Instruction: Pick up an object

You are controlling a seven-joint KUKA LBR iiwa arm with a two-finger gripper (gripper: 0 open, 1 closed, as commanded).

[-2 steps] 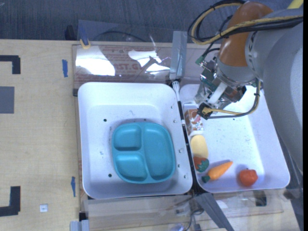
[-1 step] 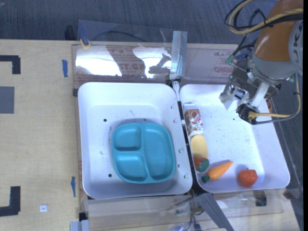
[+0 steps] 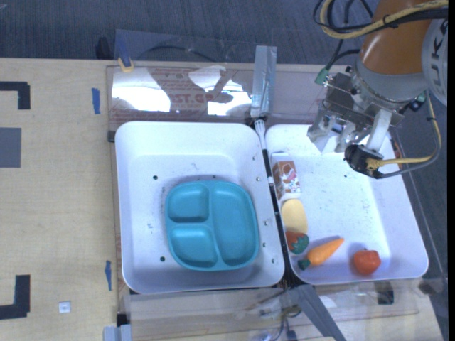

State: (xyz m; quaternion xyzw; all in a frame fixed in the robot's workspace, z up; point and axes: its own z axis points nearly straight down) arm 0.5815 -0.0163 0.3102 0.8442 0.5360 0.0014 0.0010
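Several small things lie in the right bin (image 3: 398, 212), any of which would do for the pick. A carrot (image 3: 324, 251) lies slanted near the front wall; it looks like a stiff, light plastic toy with a smooth skin, and I would take it across its thick middle, since the taper would squeeze it out of a grip nearer the tip. Well to its right sits a red tomato (image 3: 365, 261), round and likely slippery, standing clear of the walls and so easy to straddle. Against the divider lie a small carton (image 3: 285, 177), a yellow piece (image 3: 294, 215) just below it, and a small red and green piece (image 3: 297, 243) touching the carrot's leafy end; these are crowded to the wall and look harder to get around.

Above the bin's back right part hangs the gripper (image 3: 334, 135), well apart from all of them, with nothing between its tips as far as I can see. Whether it is spread or pressed together I cannot tell from here.

Across the divider, the left bin (image 3: 142, 148) holds a blue divided plate (image 3: 212, 224), lying flat.
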